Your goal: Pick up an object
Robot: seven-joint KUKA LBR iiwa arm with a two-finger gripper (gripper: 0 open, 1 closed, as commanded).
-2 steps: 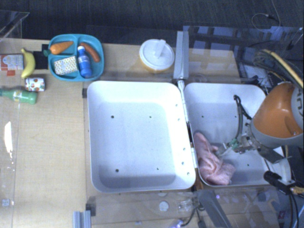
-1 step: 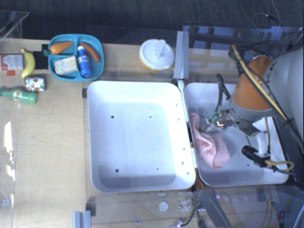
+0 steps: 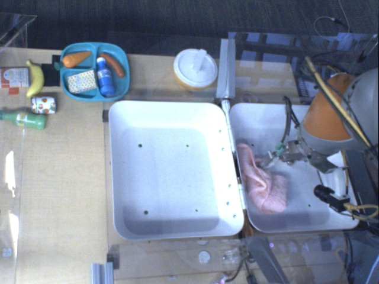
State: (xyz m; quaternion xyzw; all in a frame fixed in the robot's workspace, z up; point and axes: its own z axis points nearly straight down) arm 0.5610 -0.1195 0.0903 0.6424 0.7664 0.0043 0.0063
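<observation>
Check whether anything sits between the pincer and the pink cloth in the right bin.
Nothing visible does. The pincer hangs just right of the pink cloth, low in the right bin, with only bare white floor between them.

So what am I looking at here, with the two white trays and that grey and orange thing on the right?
One camera looks down on a bench. The grey and orange thing is a robot arm reaching in from the right. Its gripper, the part that grasps, hangs low in the right shallow white bin, beside a crumpled pink cloth. I see nothing between its fingers. The left white bin sits alongside. Behind are a blue divided plate of toy food, a round white lid and a yellow banana.
</observation>
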